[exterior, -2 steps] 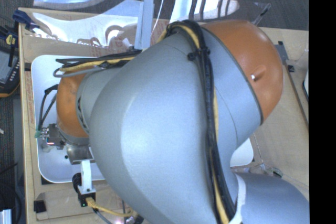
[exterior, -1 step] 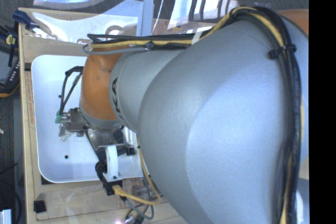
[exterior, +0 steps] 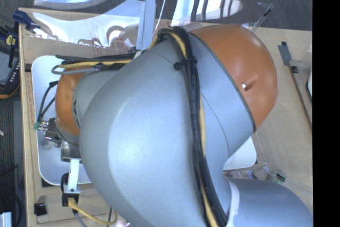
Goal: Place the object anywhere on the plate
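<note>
The grey arm (exterior: 159,135) with its orange band (exterior: 239,72) looms close to the camera and covers most of both bins. Its wrist end, with a second orange section (exterior: 66,103), hangs over the left white bin (exterior: 36,87). Metal hardware of the gripper (exterior: 51,135) juts out at the bin's left side, above the white floor. Whatever lies in the bins under the arm is hidden from me.
Black and yellow cables (exterior: 191,114) run along the arm. A white bracket with a black tip (exterior: 70,181) hangs over the bin's front rim. The wooden bench (exterior: 287,114) shows at the right. Clear plastic panels (exterior: 106,5) stand behind the bins.
</note>
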